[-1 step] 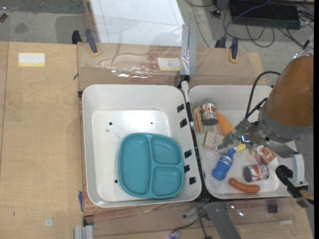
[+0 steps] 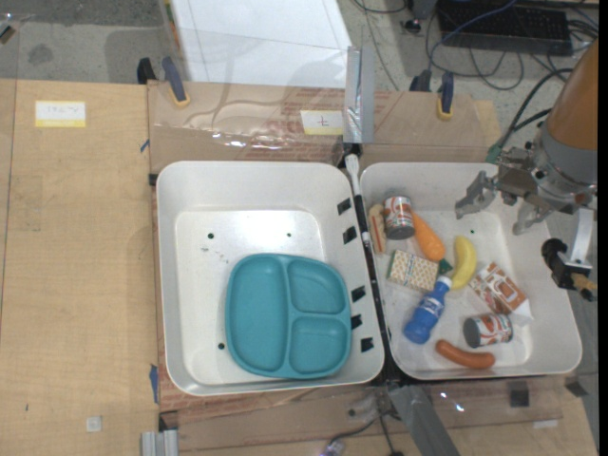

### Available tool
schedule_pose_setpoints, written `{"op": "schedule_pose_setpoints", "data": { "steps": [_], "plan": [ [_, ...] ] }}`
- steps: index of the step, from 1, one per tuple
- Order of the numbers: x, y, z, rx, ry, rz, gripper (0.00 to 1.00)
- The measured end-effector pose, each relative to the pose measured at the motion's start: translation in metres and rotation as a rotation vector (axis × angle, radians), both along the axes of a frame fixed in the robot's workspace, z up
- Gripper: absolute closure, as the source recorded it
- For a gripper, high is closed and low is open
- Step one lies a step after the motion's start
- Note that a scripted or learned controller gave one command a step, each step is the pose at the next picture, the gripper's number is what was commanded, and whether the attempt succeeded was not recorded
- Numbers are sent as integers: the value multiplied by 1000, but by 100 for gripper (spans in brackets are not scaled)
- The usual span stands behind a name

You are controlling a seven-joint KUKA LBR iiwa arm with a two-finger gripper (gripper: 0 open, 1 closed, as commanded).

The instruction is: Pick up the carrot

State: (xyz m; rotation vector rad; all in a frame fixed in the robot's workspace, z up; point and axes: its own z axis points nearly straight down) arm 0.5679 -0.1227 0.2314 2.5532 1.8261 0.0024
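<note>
Nearest, at the frame's lower right, a reddish sausage (image 2: pixel 465 355) lies in my right white plastic bin (image 2: pixel 570 350), with a blue bottle (image 2: pixel 427 311) and a small can (image 2: pixel 488 330) just above it. Mid-bin, the small orange carrot (image 2: pixel 428 239) lies beside a yellow banana (image 2: pixel 463 260). A teal divided tray (image 2: pixel 288 316) sits in the left bin (image 2: pixel 180 255). My two-finger claw (image 2: pixel 501 208) hangs spread open at the bin's upper right, gripping nothing.

Wooden bench (image 2: pixel 76 255); two white bins (image 2: pixel 185 283) (image 2: pixel 556 350) side by side.
</note>
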Motion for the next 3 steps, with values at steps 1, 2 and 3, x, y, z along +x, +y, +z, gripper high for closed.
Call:
{"op": "schedule_pose_setpoints", "data": {
  "steps": [1,2,3],
  "plan": [
    [26,9,-139,1,1,278,0],
    [26,6,-129,1,0,270,100],
    [91,56,-2,-1,-1,313,100]
  ]
}}
